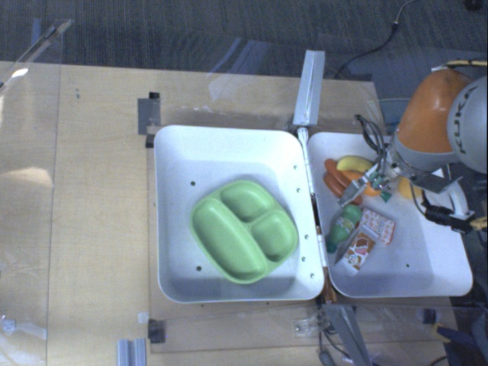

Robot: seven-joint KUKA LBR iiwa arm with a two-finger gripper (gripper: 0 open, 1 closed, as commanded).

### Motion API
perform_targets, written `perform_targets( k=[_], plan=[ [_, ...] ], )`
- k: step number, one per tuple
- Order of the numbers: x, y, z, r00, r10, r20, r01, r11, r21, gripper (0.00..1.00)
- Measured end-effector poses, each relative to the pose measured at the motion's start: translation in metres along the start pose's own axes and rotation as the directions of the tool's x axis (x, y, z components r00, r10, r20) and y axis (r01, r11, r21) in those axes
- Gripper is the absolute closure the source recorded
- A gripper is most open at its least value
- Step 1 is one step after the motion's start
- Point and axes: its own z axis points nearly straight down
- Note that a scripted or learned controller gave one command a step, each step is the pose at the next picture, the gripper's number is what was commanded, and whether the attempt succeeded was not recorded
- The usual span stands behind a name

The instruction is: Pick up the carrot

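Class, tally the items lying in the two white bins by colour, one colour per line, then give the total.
Green: 2, the divided plate and the small bottle
Orange: 1, the carrot
Yellow: 1, the banana
Red and white: 1, the carton
Total: 5

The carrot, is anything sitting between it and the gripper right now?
Nothing visible does. The gripper is right at the carrot in the right bin, with a banana just behind.

Arm in from right, wrist angled down-left, gripper [357,192] low, pointing left
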Motion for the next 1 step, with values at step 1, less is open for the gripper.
perform_targets(
  k=[1],
  plan=[
    [-0.0013, 0.0036, -0.0141, 1.000, -0.001, 0.006, 0.001, 1.000, -0.009, 1.00]
  ],
)
